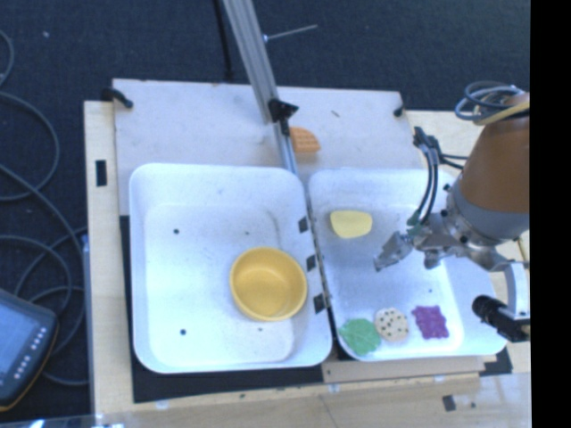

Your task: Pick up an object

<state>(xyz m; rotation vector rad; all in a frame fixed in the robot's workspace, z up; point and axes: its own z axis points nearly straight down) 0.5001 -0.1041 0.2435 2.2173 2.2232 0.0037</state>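
Pale yellow rounded object lying in right bin, near its far left corner. Fingers hovering just beside it, holding nothing; how far open, cannot tell. Three small pieces sitting along near edge: green, cream dotted, purple. One yellow bowl resting in left bin. Two white bins lying side by side on pale wooden surface; dark floor with cables around.
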